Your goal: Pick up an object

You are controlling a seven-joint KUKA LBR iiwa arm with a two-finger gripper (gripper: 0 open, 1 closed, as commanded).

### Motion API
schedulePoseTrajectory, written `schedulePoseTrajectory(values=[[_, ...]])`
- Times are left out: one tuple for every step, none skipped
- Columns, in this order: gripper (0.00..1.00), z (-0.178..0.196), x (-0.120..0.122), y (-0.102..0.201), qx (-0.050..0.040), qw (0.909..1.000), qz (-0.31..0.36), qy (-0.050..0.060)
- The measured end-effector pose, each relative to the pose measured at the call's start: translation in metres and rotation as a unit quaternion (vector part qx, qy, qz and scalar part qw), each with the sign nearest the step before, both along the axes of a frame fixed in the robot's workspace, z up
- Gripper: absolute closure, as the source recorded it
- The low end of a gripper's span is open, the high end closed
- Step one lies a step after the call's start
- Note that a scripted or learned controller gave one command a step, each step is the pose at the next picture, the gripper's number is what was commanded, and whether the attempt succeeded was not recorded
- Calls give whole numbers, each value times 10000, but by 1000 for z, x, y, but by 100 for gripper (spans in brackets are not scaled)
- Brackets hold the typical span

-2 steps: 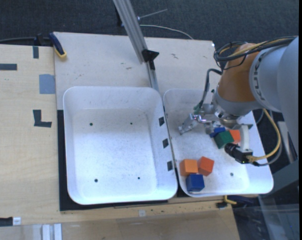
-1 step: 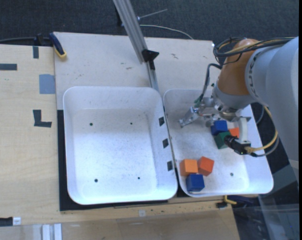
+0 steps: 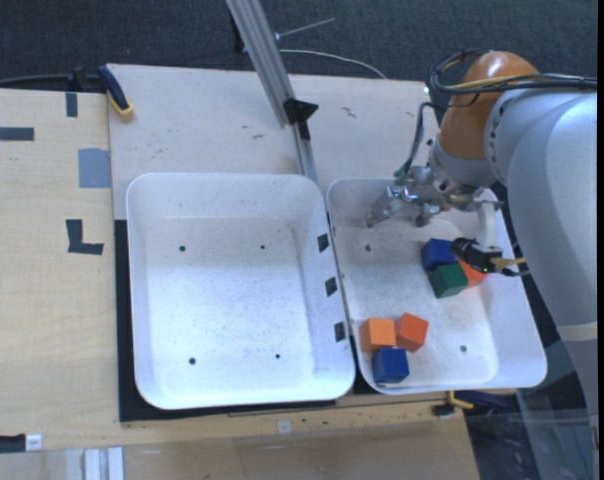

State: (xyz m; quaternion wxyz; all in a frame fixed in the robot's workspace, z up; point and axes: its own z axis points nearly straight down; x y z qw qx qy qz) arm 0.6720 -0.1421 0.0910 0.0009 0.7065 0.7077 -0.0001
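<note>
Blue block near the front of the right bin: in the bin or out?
In. The blue block rests on the right bin floor beside two orange blocks.

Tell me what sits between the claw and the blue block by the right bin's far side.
Nothing visible does. The claw hangs over bare floor of the right bin, and the blue block lies just beside it, with a green block on its near side.

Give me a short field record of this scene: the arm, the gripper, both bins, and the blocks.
arm: grey, orange band, reaching in from the right
gripper: over far end of right bin, nothing seen between its fingers
left bin: white, speckled
blocks near right wall: blue block, green block
blocks near front: two orange blocks, another blue block
</note>
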Motion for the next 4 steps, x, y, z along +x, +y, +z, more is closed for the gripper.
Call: schedulePoseTrajectory(values=[[0, 1, -39, -34, -5, 10000, -22, 22], [0, 9, -22, -44, 6, 10000, 2, 3], [0, 1, -78, -22, 4, 10000, -7, 16], [0, 1, -125, -4, 10, 10000, -9, 25]])
